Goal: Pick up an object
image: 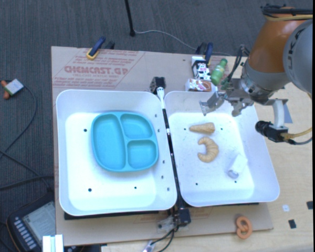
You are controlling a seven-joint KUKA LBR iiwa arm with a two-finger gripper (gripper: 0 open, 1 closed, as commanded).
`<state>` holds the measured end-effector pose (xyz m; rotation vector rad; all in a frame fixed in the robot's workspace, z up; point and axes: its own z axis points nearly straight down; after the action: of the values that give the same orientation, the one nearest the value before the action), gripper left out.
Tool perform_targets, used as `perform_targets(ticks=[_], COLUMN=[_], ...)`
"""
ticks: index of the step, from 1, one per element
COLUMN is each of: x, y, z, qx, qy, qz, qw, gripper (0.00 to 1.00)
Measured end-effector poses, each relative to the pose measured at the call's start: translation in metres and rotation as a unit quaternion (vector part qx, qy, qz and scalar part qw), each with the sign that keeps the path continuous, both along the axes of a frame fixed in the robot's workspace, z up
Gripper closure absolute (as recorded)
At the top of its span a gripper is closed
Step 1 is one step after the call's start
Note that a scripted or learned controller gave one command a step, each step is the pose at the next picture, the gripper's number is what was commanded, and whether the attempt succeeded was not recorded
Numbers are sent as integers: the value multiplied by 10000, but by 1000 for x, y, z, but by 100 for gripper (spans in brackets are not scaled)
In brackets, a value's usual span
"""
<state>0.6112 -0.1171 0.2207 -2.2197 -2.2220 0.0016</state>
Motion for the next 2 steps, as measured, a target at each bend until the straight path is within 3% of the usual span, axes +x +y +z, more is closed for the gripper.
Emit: perform_targets(ticks=[1,2], x=[-49,-49], y=[1,-1], z=[-133,-123], qx=[-5,-20], qy=[-35,-48], qz=[-8,-13], qw=[10000,10000], gripper=[0,100])
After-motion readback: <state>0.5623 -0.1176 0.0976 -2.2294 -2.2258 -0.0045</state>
